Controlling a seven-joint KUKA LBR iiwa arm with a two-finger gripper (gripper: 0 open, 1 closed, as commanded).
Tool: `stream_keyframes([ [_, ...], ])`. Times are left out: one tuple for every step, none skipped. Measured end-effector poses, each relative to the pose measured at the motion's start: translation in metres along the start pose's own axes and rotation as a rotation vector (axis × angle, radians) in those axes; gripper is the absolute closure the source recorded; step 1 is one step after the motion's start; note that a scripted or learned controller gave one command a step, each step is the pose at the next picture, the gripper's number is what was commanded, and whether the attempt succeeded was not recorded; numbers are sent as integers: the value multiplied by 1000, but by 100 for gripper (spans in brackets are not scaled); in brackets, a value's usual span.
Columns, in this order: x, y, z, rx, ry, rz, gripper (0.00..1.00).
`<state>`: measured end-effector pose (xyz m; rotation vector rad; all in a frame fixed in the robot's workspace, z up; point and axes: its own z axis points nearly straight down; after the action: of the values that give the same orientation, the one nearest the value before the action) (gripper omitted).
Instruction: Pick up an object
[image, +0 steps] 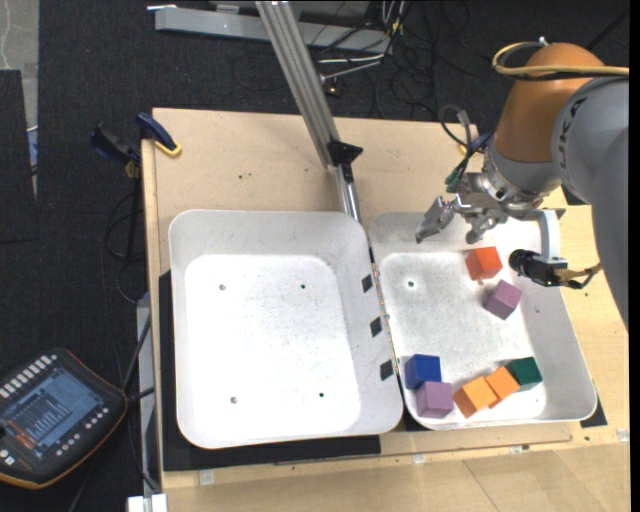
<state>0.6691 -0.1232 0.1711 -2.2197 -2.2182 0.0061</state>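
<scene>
Claw first, in the camera view: it hangs over the far edge of the right bin, its 2 fingers spread apart with nothing between them. Just beside it, toward the near side, an orange cube lies on the bin floor, and a purple cube sits a little nearer the camera. Along the bin's near wall lies a cluster: a blue cube, a second purple cube, an orange block and a green cube, several touching one another. The left bin holds none of them.

My reading is that the step in hand is the approach, with no object yet gripped. The next move calls for choosing a target, likely the nearby orange cube, centring the spread fingers over it, descending, then pinching it.
</scene>
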Motion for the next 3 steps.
stream_keyframes([
  [-2,0,44,-1,0,0,0],
  [-2,2,30,-8,-1,0,100],
  [7,6,-20,-12,-1,-4,100],
])
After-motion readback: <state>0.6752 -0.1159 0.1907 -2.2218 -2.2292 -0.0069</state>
